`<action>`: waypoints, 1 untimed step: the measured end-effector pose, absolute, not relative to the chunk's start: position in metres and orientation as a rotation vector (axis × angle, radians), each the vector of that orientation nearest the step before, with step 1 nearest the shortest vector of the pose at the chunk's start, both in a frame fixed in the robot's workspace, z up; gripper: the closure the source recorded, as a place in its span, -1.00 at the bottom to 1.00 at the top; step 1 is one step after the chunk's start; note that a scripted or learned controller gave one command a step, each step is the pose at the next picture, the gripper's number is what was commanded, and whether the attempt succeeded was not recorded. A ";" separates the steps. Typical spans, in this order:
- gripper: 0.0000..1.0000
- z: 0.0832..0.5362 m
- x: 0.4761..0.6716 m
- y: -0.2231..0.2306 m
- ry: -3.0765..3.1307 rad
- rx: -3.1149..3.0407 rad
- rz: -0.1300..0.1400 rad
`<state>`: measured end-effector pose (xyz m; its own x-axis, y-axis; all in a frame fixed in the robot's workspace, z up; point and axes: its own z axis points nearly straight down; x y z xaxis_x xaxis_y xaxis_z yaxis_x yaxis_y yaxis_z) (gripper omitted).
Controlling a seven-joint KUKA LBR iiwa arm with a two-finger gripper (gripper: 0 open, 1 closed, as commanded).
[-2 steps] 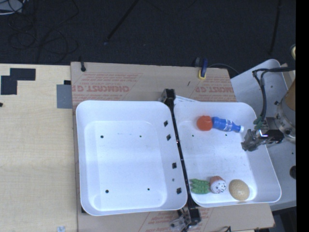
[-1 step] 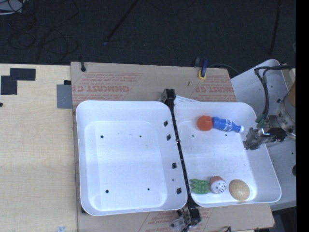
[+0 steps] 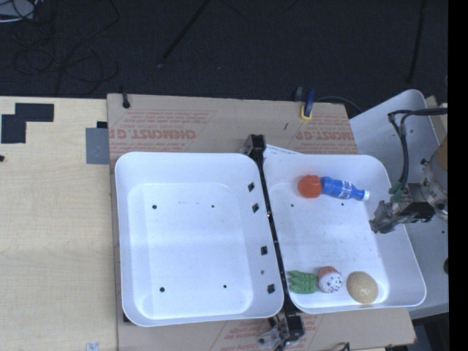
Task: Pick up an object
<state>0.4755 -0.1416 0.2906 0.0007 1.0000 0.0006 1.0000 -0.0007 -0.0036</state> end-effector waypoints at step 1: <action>1.00 0.301 0.476 -0.142 -2.218 -2.219 0.004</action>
